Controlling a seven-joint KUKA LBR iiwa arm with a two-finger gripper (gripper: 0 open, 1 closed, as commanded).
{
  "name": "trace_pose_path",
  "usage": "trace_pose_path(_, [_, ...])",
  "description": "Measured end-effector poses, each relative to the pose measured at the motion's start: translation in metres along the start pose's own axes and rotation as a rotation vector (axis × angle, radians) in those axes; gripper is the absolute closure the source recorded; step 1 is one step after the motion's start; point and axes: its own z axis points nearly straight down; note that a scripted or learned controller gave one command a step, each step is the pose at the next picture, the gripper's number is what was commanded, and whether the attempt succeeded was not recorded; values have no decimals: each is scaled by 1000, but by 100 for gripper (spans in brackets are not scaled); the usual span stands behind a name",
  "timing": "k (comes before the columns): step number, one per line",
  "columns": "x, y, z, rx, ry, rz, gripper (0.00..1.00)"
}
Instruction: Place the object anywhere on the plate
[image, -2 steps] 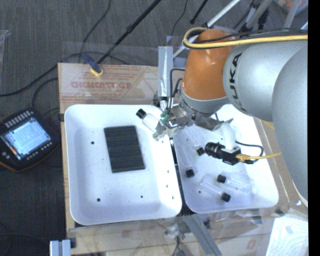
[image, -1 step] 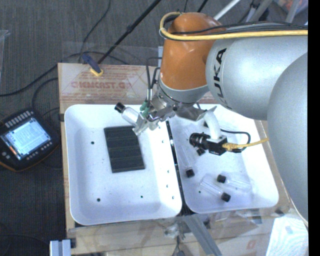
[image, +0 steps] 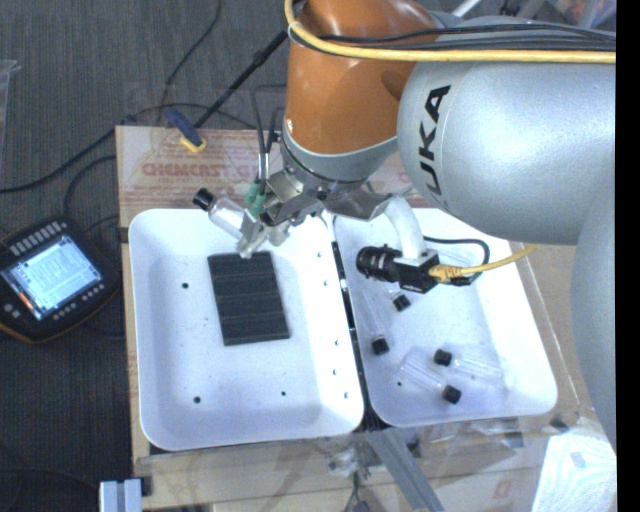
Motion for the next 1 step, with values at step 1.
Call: trace_pose_path(1, [42,9,-46,0,-1,-9,100])
